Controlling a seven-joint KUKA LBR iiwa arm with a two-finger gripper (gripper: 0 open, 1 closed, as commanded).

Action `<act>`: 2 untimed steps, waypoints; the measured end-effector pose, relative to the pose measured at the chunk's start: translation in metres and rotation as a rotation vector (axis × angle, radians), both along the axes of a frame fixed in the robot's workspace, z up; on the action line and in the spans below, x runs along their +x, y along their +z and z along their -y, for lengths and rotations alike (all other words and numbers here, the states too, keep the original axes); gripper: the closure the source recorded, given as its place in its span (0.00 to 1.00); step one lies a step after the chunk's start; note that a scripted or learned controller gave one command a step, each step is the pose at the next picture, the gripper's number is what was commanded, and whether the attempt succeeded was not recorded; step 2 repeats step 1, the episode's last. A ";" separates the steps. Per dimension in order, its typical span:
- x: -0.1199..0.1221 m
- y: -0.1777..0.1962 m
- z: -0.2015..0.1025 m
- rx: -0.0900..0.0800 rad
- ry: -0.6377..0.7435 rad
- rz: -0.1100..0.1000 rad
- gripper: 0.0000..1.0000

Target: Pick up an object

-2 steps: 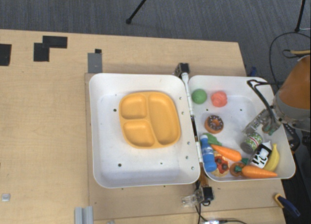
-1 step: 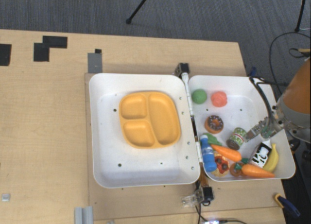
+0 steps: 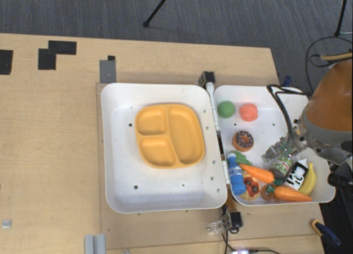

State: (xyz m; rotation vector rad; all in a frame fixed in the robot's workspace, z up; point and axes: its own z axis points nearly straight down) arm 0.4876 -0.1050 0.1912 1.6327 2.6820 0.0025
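Observation:
The right bin [image 3: 265,98] holds several toys: a green ball [image 3: 225,109], a pink-red ball [image 3: 249,112], a chocolate donut [image 3: 243,140], a blue bottle [image 3: 235,173], two carrots [image 3: 257,172] [image 3: 290,194], a banana [image 3: 309,179] and a black-and-white piece [image 3: 297,175]. My gripper [image 3: 280,155] hangs low over the right half of this bin, just above a small green can [image 3: 283,165] and right of the donut. The arm's orange band [image 3: 331,96] rises behind it and hides part of the bin's right side.
The left bin [image 3: 118,153] holds a yellow three-compartment plate [image 3: 168,135] in its middle. A black cable [image 3: 281,107] loops over the right bin toward the wrist. Bare wooden bench [image 3: 49,148] lies to the left.

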 end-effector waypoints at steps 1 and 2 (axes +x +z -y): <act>0.001 0.026 -0.040 -0.002 0.207 0.004 1.00; 0.001 0.026 -0.040 -0.002 0.207 0.004 1.00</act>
